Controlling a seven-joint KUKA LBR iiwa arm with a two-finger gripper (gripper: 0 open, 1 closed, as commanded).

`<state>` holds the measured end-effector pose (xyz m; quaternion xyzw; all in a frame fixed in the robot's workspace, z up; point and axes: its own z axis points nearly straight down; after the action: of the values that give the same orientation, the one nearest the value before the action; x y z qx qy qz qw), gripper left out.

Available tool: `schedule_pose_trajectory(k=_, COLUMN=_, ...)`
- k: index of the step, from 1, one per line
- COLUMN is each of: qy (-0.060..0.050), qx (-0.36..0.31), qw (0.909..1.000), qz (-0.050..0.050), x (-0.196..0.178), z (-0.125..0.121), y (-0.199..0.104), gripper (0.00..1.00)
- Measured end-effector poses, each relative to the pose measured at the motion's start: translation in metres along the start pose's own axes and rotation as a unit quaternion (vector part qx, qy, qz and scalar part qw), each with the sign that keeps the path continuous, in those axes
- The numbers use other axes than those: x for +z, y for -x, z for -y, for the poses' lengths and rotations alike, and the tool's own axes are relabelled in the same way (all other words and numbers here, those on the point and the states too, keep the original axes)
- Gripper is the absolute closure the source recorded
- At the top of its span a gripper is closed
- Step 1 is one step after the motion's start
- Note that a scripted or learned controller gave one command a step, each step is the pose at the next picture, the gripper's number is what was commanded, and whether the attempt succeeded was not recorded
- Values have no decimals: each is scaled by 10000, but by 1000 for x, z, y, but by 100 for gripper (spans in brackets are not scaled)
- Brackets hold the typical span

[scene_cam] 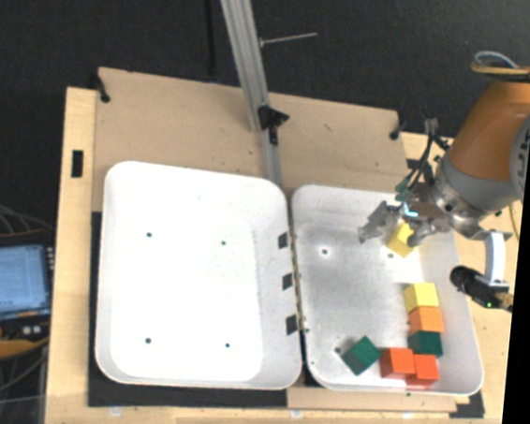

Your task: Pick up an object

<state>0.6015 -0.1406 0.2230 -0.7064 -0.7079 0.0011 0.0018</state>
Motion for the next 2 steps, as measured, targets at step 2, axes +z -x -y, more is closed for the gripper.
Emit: schedule_pose_trajectory(k=2, qy=-1, qx=13, qw=10000, qz=13, x=57, z=-7, y=1, gripper=0)
